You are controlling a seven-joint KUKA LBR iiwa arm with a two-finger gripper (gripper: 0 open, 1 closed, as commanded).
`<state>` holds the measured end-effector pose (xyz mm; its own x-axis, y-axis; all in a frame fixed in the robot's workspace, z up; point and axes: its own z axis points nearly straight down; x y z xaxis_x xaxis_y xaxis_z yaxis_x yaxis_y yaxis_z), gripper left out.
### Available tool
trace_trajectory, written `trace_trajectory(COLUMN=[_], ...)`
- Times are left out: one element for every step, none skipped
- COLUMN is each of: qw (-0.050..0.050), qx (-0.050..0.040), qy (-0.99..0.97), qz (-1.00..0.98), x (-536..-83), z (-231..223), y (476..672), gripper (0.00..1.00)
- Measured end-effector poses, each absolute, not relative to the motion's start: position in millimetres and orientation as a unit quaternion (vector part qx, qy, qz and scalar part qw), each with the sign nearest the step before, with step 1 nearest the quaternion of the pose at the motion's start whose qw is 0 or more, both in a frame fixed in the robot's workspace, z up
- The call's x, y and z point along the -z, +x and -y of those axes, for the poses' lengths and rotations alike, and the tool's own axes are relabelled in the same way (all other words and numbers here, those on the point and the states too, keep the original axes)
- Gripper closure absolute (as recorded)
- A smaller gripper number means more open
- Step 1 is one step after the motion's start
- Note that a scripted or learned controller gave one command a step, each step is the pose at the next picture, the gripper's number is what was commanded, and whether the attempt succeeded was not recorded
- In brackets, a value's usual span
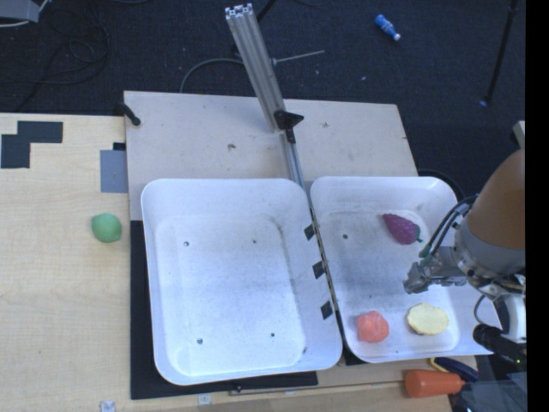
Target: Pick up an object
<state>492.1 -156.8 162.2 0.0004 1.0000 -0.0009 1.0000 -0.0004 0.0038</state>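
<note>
The gripper [418, 283] hangs low over the right bin [343, 197], near its right wall, and whether it is open or closed cannot be told from this angle; nothing is seen held in it. The grey arm [497, 230] with its orange band reaches in from the right edge. Just below the gripper lies a pale yellow, rounded object [427, 319], apart from it, close to the bin's lower right corner. Beside that, to the left, sits a salmon-pink, lumpy object [372, 326] near the bin's lower rim. Above the gripper, toward the middle of the same bin, rests a dark purple, elongated object [401, 227]. Open white floor lies between these three pieces. The left bin [163, 197], smooth white plastic with rounded corners, touches the right one along a shared edge. A green ball [107, 227] sits on the pale wooden tabletop [51, 299], well apart to the left of both bins. An orange object [433, 383] lies outside the right bin, below its lower rim. No writing is legible.
</note>
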Motion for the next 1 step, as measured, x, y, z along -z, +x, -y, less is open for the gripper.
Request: trace_trajectory(qw=[0.002], qx=[-0.001], qy=[0.707], qz=[-0.707], x=[-216.1], z=[158.5], y=[502.6], gripper=[1.0])
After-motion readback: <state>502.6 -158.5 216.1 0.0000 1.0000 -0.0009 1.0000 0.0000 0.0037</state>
